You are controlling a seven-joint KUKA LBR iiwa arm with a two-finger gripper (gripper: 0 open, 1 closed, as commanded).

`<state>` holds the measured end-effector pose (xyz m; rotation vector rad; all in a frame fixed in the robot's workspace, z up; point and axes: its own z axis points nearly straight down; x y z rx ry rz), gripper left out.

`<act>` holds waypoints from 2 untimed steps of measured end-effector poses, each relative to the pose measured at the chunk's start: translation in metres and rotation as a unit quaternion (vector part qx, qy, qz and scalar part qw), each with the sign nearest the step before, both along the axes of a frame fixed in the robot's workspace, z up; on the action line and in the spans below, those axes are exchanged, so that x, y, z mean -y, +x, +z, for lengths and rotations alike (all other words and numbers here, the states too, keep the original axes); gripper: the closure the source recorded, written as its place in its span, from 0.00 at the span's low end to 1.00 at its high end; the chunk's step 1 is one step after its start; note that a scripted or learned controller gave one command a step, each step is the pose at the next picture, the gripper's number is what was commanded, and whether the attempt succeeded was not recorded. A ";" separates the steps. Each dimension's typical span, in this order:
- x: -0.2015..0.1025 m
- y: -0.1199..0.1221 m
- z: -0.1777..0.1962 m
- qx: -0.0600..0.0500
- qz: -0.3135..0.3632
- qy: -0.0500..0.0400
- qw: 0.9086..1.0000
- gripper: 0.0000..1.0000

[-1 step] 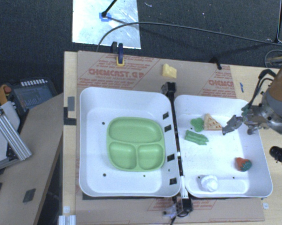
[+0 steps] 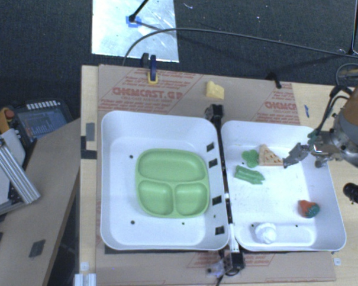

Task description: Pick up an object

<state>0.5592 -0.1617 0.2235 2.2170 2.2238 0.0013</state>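
The right bin point(image 2: 326, 235) holds several small items. A tan wedge point(image 2: 269, 155) lies beside a round green piece point(image 2: 250, 157), with a long green piece point(image 2: 248, 175) just below them. A red and teal object point(image 2: 308, 208) sits near the bin's right wall, and a white object point(image 2: 265, 233) near its front edge. My gripper point(image 2: 302, 161) hangs over the upper right part of this bin, just right of the tan wedge. It is open, and nothing sits between its fingers point(image 2: 291, 158).
The left bin point(image 2: 117, 137) carries a green divided plate point(image 2: 170, 182). A yellow block point(image 2: 215, 89) lies on the cardboard behind the bins. A black divider with clips point(image 2: 220, 171) runs between the bins. Cables cross the back.
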 end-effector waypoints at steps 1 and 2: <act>0.010 0.001 -0.049 -0.002 -0.001 0.000 1.000 0.00; 0.010 0.005 -0.111 -0.002 -0.001 0.001 1.000 0.00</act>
